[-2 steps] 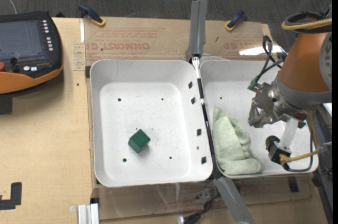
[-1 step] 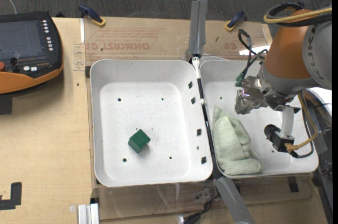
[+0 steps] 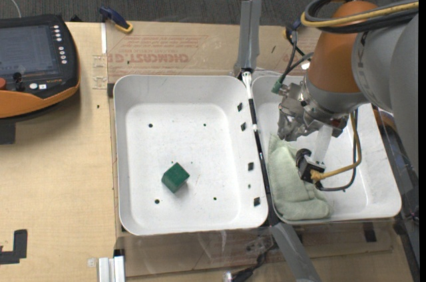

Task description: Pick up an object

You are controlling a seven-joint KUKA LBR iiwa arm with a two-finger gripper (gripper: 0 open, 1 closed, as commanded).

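Writing: red print on the cardboard sheet [image 3: 166, 51] behind the bins, upside down from this camera; it is too faint to read with certainty.
Arm: grey arm [image 3: 389, 54] with an orange band, reaching in from the right, wrist bent down over the right bin [image 3: 379, 207].
Gripper: the gripper [image 3: 291, 131] hangs low in the right bin's left part, just above the cloth; whether its fingers are spread or closed cannot be told, and nothing shows between them.
Cables: a yellow-and-black cable [image 3: 336, 174] loops below the wrist.
Cloth: pale green, crumpled cloth [image 3: 293, 187], lying along the right bin's left wall toward the near corner.
Block: small dark green block [image 3: 176, 177], cube-like, lying alone in the left bin [image 3: 133, 141], near its front left, well apart from the gripper.
Pendant: black-and-orange control pendant [image 3: 33, 64] with a screen, on the bench at far left.
Clamp: blue-and-yellow clamp [image 3: 115, 18] at the cardboard's back edge.
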